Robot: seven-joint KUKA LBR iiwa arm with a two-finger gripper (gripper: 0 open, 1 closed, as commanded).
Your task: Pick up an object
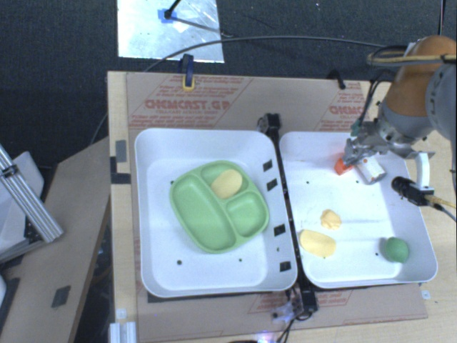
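My gripper (355,156) hangs low over the back of the right bin (414,224), reaching in from the right. A small orange object (343,167) lies right at the gripper's lower left edge, partly covered by it; whether they touch I cannot tell. Nearer the front of that bin lie a small pale yellow piece (330,219), a larger yellow lump (317,244) and a green ball (395,249). In the left bin (153,213), a green divided plate (207,220) carries a yellow object (227,184) in its back compartment.
A black clamped divider (280,191) runs between the two bins. Both bins rest on a cardboard sheet (214,102). Bare white floor lies in the middle of the right bin, between the gripper and the yellow pieces.
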